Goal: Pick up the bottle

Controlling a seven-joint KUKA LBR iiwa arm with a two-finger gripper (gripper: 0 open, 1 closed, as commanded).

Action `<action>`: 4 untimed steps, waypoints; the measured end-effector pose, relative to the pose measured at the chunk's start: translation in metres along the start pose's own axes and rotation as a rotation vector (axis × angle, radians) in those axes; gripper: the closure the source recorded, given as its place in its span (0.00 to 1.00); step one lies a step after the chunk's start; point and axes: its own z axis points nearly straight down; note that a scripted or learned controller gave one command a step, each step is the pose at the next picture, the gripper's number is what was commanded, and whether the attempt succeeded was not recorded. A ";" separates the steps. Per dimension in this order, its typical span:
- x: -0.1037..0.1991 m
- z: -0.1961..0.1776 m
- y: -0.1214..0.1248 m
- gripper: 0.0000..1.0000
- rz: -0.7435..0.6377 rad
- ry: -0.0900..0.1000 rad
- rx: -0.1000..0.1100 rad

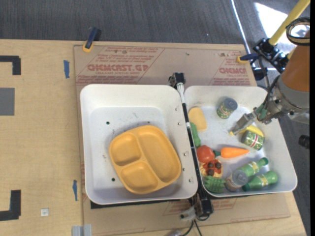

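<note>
Green plastic bottle (260, 181) lies flat, light and slick; grasp mid-body. Gripper (244, 123) hovers above, open and empty.

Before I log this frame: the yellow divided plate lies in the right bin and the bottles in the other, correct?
Not quite. The camera view shows the yellow divided plate in the left bin; the green bottles lie in the right bin.

One fixed camera looks down at a slant on both bins (93, 132); arm (295, 73) enters from the right.
</note>
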 end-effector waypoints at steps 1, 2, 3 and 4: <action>-0.036 0.111 -0.062 0.00 -0.140 0.002 0.002; 0.014 0.145 -0.051 0.00 -0.002 -0.012 -0.003; 0.000 -0.023 -0.014 0.00 -0.259 0.000 0.000; -0.078 -0.070 -0.002 0.00 -0.139 -0.002 0.000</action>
